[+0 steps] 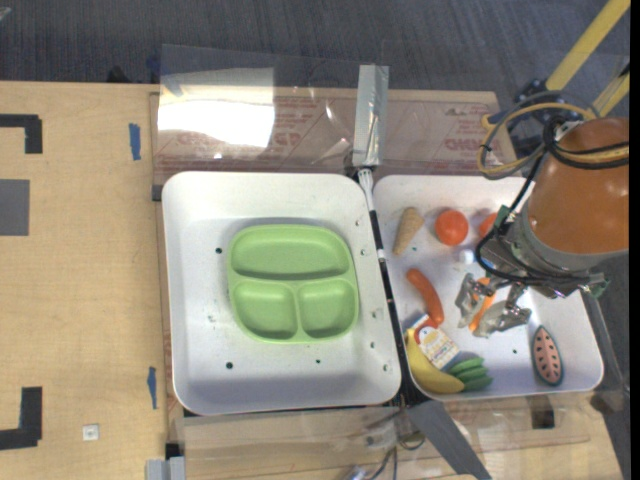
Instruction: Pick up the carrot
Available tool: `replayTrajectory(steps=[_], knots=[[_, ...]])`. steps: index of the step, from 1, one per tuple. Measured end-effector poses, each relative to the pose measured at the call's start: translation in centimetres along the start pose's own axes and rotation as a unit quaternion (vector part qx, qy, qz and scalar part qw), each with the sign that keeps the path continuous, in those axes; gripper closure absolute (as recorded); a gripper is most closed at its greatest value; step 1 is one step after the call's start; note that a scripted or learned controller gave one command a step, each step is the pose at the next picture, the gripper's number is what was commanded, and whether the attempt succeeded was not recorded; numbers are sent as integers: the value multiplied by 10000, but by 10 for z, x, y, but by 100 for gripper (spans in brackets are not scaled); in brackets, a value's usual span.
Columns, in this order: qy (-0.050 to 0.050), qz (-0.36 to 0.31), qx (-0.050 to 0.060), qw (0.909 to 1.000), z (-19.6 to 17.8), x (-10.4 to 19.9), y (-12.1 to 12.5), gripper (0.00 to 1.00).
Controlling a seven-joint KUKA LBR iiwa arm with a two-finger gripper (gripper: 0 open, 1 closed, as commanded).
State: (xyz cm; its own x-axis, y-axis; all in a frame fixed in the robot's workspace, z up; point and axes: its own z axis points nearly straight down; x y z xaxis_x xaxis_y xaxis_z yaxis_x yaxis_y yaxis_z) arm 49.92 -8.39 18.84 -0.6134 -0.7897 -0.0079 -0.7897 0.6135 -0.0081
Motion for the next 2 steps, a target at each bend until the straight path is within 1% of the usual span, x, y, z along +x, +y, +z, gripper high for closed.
replayTrajectory(steps=[1, 2], knots=[[-17, 25, -2, 10000, -8, -1, -1, 100], [-52, 32, 22, 10000, -18, -4, -2, 100]])
